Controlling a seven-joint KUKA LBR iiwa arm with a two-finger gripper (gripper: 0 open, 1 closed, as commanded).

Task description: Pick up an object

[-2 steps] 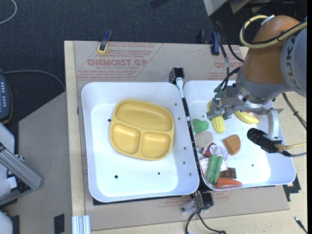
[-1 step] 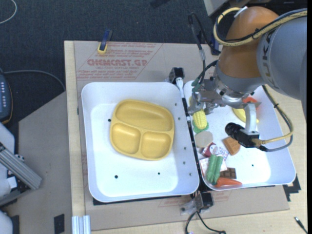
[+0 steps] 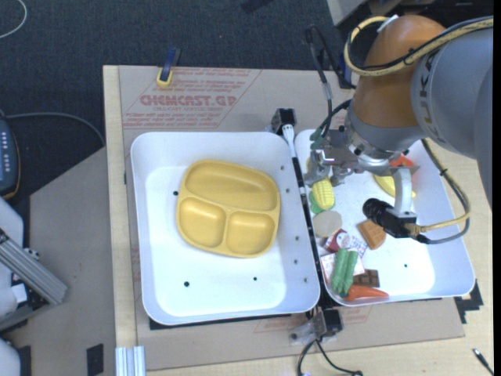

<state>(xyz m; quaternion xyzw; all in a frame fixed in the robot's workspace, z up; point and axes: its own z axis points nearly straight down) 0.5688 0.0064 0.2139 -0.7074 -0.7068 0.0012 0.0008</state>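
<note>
Many toys crowd the right bin (image 3: 446, 272), lower right of frame.
The gripper (image 3: 333, 171) hangs over the corn (image 3: 322, 196); finger state unclear, so it may snag a neighbour.

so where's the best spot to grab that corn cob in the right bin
Probably across the middle of the corn cob, from straight above. It lies flat with its rounded sides exposed, but it sits near the right bin's left wall, so close the fingers along that wall rather than toward it.

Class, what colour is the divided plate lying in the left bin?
Yellow. The divided plate shows plainly in the camera view, resting in the left bin.
</note>
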